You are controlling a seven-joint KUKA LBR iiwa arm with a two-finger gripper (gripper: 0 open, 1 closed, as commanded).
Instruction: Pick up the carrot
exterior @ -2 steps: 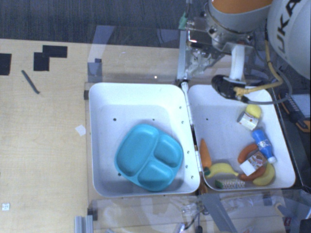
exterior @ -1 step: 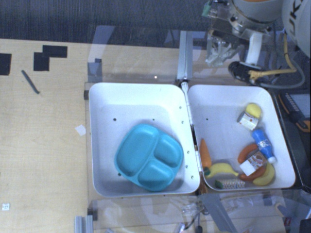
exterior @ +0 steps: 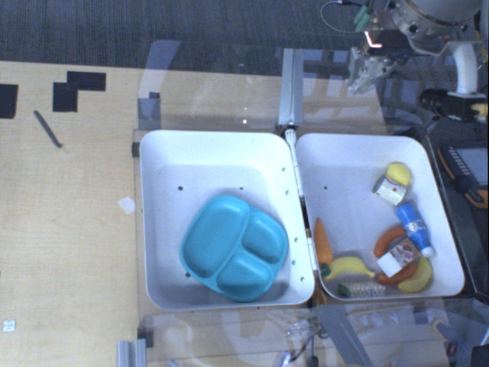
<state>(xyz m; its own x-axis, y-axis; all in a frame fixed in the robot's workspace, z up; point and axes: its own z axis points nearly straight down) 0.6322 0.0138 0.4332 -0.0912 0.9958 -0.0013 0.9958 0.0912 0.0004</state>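
The orange carrot (exterior: pixel 323 242) lies lengthwise against the left wall of the right bin (exterior: pixel 359 159), its tip pointing away from me. My gripper (exterior: pixel 365 73) hangs high beyond the far edge of the right bin, well away from the carrot, with nothing between its fingers. The arm's orange band and wrist sit at the top right corner.
The right bin also holds a yellow lemon (exterior: pixel 398 176), a blue bottle (exterior: pixel 413 228), a banana (exterior: pixel 350 267), an orange-red sausage-like piece (exterior: pixel 388 241) and a small white carton (exterior: pixel 390 264). A blue divided plate (exterior: pixel 234 246) lies in the left bin (exterior: pixel 168 205).
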